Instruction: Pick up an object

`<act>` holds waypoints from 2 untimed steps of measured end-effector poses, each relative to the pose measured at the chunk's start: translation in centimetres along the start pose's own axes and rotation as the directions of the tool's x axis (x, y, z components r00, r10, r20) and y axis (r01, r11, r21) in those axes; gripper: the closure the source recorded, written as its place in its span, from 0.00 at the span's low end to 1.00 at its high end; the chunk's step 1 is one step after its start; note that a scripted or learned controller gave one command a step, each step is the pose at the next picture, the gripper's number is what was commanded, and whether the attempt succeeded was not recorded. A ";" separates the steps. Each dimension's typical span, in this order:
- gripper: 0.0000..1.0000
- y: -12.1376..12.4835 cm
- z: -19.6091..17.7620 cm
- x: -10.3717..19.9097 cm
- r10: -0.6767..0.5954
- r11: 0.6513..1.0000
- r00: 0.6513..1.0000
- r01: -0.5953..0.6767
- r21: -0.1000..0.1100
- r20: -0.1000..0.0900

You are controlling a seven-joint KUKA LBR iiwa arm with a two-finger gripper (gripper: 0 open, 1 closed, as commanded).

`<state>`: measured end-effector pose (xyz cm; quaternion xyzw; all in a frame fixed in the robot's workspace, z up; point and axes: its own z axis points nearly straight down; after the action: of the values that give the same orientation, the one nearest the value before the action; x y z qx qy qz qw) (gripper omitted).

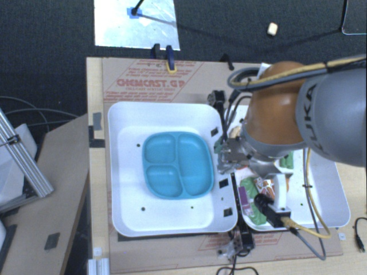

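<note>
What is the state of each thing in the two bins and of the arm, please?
Blue tray: flat and upright in the left bin, compartments bare.
Right bin: holds a jumble of small items, partly hidden by the arm.
Arm: low over the right bin's left side, wrist hiding its gripper.

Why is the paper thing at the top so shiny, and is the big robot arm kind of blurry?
In the camera view, the silvery sheet on the dark floor bounces light back, so it glares pale. The arm sits nearest the camera and looks soft at its edges, while the blue tray in the left white bin is sharp and evenly lit, with only faint shadows.
</note>
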<state>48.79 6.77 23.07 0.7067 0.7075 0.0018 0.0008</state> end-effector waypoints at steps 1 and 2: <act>1.00 -0.2 -0.3 11.2 -0.013 1.000 1.000 0.013 0.001 -0.003; 1.00 5.5 5.2 13.1 -0.005 1.000 1.000 0.005 0.002 0.001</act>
<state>54.32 19.86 17.92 0.7048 0.7094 0.0006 0.0005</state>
